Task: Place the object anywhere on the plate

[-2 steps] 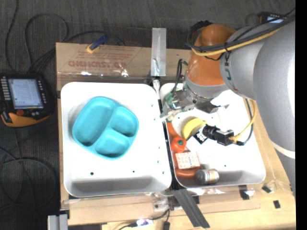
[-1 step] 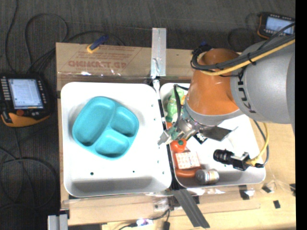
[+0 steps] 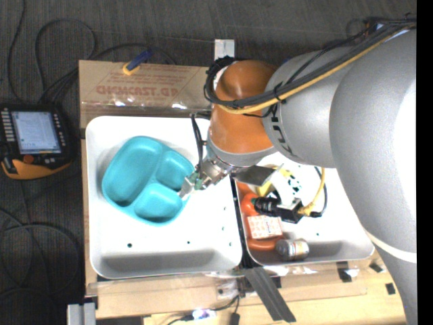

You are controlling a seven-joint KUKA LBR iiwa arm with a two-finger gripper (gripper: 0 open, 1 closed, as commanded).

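Item 1: my gripper (image 3: pixel 195 180), low over the left bin (image 3: pixel 135 249), its tip at the right rim of the plate (image 3: pixel 139 175). How far open it is, I cannot tell.

Item 2: small greenish thing (image 3: pixel 190 183), right at my gripper's tip, against the plate's rim. Whether I hold it, I cannot tell.

Item 3: plate, turquoise, divided into compartments, lying flat in the left bin toward its left and far side.

Item 4: right bin (image 3: pixel 338 242), largely covered by my arm. Near its front-left corner:
- orange thing (image 3: pixel 245 205), partly hidden, against the left wall
- flat orange-and-white packet (image 3: pixel 262 227), just in front of it
- short grey cylinder (image 3: pixel 292 249), on its side, just beside the packet

Item 5: worktop (image 3: pixel 169 296), a pale wooden edge in front of both bins.

Item 6: cardboard sheet (image 3: pixel 135 90), flat behind the left bin, with a small blue object (image 3: pixel 135 60) at its far edge.

Item 7: handheld control unit (image 3: pixel 30 137), screen lit, well apart to the left on the dark floor.
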